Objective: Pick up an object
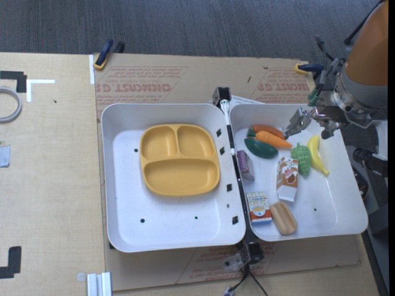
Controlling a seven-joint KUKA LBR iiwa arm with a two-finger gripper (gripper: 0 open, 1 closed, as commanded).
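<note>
1. Two shallow white bins sit side by side on a bench. The left bin (117,184) holds a yellow divided plate (179,159). The right bin (342,208) holds a scatter of toy food.

2. The arm (370,48) reaches in from the right. Its gripper (315,121) hangs above the upper part of the right bin, fingers apart and nothing between them.

3. Nearest the gripper is a carrot (271,139), just to its left and slightly below in the view. The carrot's long axis runs left to right with a slight downward tilt. A dark green vegetable (260,148) lies touching it on the lower side, and a red-orange piece (265,130) sits just above.

4. A banana (317,155) lies below the gripper, its length running mostly up and down (it curves a little). A broccoli (301,158) sits just beside it.

5. Further down lie a juice carton (287,179), a small box (258,206), a bread roll (283,217) and a purple piece (245,166) by the bin's left wall.

6. Judged from this, the carrot or the banana is the likeliest target; either needs a short drop.
</note>
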